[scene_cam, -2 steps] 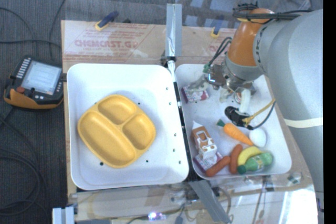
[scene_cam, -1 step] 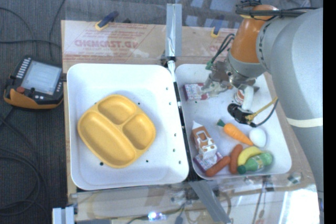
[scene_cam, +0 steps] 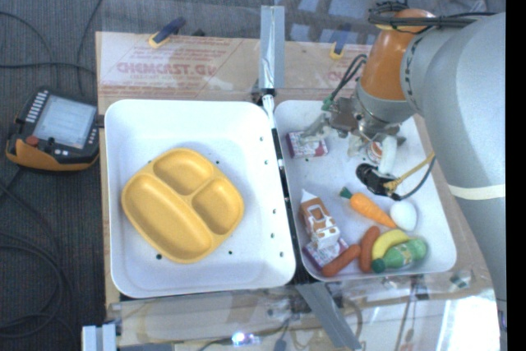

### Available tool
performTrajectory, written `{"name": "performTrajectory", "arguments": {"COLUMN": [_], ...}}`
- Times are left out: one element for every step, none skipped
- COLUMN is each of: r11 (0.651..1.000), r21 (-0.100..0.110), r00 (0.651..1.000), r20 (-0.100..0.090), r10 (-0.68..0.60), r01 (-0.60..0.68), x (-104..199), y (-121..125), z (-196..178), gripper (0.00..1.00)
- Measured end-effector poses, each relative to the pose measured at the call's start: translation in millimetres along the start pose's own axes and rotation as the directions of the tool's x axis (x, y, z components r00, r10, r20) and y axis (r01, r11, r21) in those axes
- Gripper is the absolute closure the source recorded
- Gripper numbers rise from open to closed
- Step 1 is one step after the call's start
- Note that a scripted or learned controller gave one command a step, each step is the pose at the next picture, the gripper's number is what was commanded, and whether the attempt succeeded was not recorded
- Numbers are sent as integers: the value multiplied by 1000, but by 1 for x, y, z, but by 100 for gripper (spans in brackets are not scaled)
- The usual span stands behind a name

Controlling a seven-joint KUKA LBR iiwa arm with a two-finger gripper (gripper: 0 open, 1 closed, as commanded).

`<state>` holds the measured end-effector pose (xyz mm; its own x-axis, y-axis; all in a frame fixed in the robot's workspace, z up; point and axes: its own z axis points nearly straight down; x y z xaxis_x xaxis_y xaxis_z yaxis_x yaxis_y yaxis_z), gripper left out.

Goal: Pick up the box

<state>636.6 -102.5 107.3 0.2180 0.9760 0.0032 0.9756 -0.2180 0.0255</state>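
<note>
The gripper point(scene_cam: 355, 130) hangs over the upper part of the right bin point(scene_cam: 440, 247); its fingers are too blurred to judge, so whether it is spread or pressed together cannot be told. The box point(scene_cam: 320, 223), a small carton printed in orange and white with a gabled top, lies on its side near the bin's left wall, well apart from the gripper and lower in the view. A small red-and-white packet point(scene_cam: 306, 145) lies just left of the gripper. Near the box lie glossy plastic toy foods: a carrot point(scene_cam: 369, 209), a white egg point(scene_cam: 403, 215), a red sausage point(scene_cam: 340, 260), a yellow banana point(scene_cam: 390, 242). The left bin point(scene_cam: 136, 279) holds a yellow, smooth, three-compartment tray point(scene_cam: 182, 203). A teach pendant point(scene_cam: 55, 130) rests left of the worktop point(scene_cam: 189, 66).
</note>
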Motion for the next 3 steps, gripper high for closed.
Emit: {"name": "performTrajectory", "arguments": {"r11": [994, 995, 995], "r21": [11, -1, 3], "r00": [995, 995, 995], "r20": [-3, -1, 1], "r10": [104, 102, 103], "r01": [-104, -102, -103], "x": [-5, -4, -5], "y": [19, 22, 21], "z": [12, -1, 1], "gripper": [0, 100, 0]}}
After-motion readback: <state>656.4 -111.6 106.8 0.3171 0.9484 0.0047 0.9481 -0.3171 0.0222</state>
